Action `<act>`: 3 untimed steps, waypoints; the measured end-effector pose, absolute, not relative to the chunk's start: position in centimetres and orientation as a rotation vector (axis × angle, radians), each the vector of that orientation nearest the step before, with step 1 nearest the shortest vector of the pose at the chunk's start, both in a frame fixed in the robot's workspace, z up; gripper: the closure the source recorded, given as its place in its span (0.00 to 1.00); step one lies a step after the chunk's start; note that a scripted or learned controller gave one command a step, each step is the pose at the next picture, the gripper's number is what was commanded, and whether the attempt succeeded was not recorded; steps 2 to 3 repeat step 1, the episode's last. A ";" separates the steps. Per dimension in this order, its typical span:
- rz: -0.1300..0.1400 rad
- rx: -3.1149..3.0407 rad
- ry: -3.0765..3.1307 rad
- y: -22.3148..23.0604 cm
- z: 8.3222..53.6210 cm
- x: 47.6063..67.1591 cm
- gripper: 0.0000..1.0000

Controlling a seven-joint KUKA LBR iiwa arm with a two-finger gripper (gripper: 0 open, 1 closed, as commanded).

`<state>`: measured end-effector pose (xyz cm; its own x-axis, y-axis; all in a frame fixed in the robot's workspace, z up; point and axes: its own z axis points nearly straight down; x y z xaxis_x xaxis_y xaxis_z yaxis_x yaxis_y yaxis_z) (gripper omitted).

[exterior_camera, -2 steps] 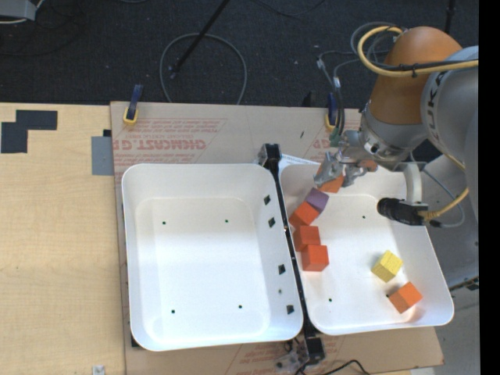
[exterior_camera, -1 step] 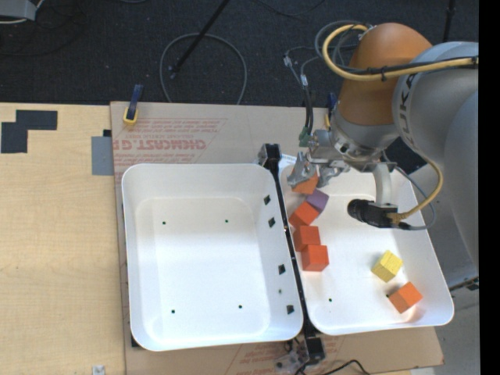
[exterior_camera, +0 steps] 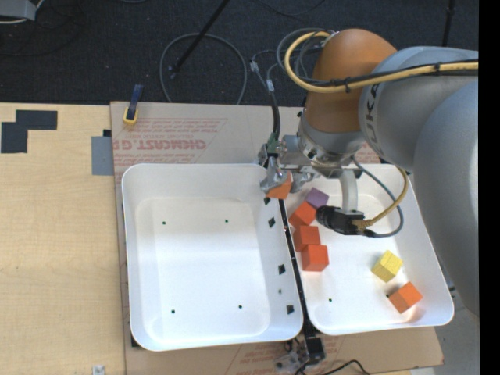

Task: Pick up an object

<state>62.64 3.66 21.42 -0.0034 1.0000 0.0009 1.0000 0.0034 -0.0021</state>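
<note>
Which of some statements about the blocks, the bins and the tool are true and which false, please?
1. Every block lies in the right bin. True.
2. The yellow block touches the purple block. False: they lie well apart, the yellow one toward the bin's right side.
3. The tool is above the divide between the two bins, near their far edge. True.
4. The left bin holds a green block. False: no block lies in it.
5. An orange block lies just nearer the camera than the yellow block. True.
</note>
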 end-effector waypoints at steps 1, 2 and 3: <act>0.001 -2.218 -2.223 7.9 21.8 61.5 1.00; 0.001 -2.218 -2.223 7.9 21.8 61.5 1.00; 0.001 -2.218 -2.223 7.9 21.8 61.5 1.00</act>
